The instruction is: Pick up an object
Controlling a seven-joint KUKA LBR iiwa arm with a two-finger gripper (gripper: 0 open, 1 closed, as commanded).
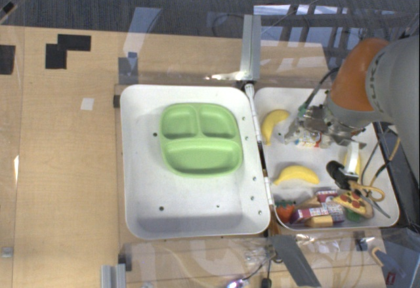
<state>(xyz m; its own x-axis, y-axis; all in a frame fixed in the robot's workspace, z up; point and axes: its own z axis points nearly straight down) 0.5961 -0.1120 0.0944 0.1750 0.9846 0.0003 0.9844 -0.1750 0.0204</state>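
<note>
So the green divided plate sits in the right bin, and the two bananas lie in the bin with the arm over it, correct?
Not quite. The camera view shows the green divided plate in the left bin, not the right one. The rest holds: both bananas lie in the right bin, with the arm over it.

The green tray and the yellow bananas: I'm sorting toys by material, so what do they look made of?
Green tray: probably moulded plastic, matte, one even colour with rounded compartments. Bananas: likely plastic toys, smooth, uniformly yellow; real fruit can't be ruled out.
</note>
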